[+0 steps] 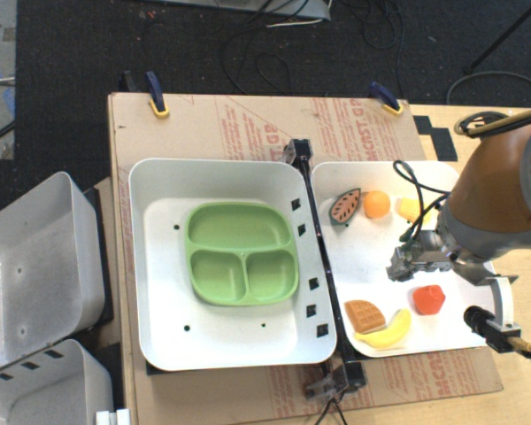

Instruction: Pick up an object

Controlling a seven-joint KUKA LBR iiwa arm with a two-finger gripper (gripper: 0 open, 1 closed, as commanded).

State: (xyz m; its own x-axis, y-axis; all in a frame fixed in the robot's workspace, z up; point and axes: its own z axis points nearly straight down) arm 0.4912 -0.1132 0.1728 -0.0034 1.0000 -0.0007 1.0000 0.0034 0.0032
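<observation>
Red toy fruit [429, 299] sits in right bin [363, 171] just below-right of gripper [409, 268], finger state unreadable and nothing visibly held; shift over it, descend straight, clear of toast [364, 314] and banana [389, 331].

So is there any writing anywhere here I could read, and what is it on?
Red print on the cardboard sheet, behind the bins: several words, turned away from the camera and too blurred to read.
Red print along the cardboard's front edge: too small and blurred to read.
Left white bin, right white bin, green divided plate: no lettering that I can make out.
</observation>
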